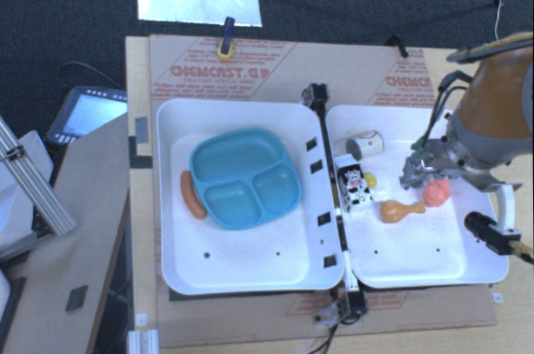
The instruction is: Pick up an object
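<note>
Beside the hand (420, 171), pink toy (436, 193).

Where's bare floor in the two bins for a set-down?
Right bin: bare floor along the front, below the drumstick. Its middle is crowded: can, cow box, pink toy, gripper over them. Left bin: bare strip in front of the blue tray; hot dog lies left of the tray.

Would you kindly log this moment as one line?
gripper: above right bin | nearest: pink toy | grasp: not seen
</note>
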`<state>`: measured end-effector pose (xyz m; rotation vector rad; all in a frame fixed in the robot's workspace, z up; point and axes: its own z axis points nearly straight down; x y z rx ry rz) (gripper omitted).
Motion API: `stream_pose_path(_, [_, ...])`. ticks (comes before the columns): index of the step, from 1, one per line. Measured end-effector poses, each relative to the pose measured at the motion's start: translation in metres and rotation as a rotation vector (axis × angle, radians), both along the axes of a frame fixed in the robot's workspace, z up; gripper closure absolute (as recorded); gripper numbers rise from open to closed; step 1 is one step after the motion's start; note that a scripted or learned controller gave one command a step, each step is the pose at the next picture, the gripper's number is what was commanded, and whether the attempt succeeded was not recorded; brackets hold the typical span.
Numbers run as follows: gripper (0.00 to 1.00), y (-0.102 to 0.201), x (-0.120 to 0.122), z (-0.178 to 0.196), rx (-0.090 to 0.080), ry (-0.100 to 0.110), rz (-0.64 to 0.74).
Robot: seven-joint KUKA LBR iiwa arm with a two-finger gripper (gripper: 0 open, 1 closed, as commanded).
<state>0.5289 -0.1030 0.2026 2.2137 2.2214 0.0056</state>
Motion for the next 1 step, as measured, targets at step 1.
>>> stream_pose_path(1, [1.0, -0.0001, 0.0013, 0.0233, 0.001, 0.002, 0.001])
